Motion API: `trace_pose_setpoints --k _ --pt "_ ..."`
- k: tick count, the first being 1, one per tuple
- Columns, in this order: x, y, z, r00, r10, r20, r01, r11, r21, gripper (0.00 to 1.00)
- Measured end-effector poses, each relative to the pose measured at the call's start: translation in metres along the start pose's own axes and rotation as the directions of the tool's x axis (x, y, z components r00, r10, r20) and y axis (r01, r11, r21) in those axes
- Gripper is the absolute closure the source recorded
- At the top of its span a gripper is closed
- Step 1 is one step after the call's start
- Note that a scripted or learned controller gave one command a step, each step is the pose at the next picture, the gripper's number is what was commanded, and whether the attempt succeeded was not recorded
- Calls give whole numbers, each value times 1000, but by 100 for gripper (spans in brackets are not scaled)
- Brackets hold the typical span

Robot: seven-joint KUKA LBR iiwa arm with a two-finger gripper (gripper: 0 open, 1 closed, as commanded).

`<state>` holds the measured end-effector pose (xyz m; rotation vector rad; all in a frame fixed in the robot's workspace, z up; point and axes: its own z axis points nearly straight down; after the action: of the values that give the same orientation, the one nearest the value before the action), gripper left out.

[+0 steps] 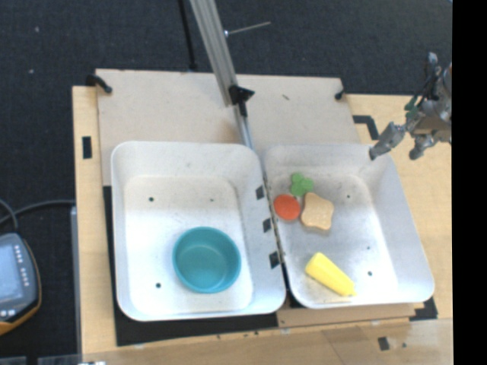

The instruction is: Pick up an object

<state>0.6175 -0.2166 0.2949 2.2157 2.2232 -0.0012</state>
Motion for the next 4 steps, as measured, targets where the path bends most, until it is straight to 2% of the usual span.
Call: trace_pose_setpoints --k 1,2,3,4 --pt "0 0 0 1000 -1 1 1 1000 0 0" --pt "6 6 56 1000 -2 -1 2 1000 4 0" --pt "-1 5 98 1000 3 -1 -3 1000 3 0" --pt "0 2 160 1000 3 -2 -3 1000 5 0"
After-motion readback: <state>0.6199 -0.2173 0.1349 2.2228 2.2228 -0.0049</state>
